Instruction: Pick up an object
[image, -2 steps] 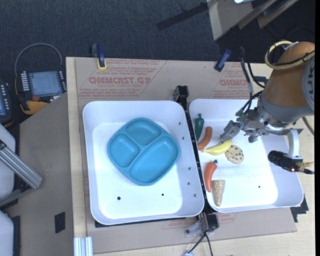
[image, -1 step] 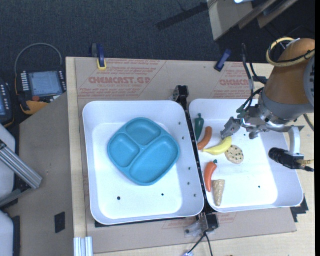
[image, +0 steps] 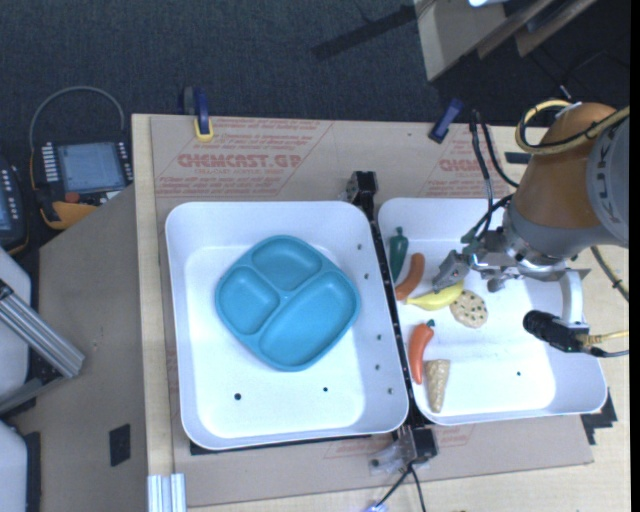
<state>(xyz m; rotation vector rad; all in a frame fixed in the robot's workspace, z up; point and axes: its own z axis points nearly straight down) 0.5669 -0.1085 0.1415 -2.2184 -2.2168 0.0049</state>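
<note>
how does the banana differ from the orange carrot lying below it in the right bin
The banana is yellow and lies nearly crosswise; the carrot is orange-red with a green tip and lies more lengthwise. The banana sits right by the gripper; the carrot lies further off. Both are small toy foods near the right bin's left wall.

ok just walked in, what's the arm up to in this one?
The arm's gripper is low over the right bin, right by the toy food along that bin's left side: a banana, a cookie, a green pepper, two orange pieces and a cone-shaped piece. Nothing is visibly between its fingers, so no pick yet. The left bin holds a blue divided plate, untouched.
</note>
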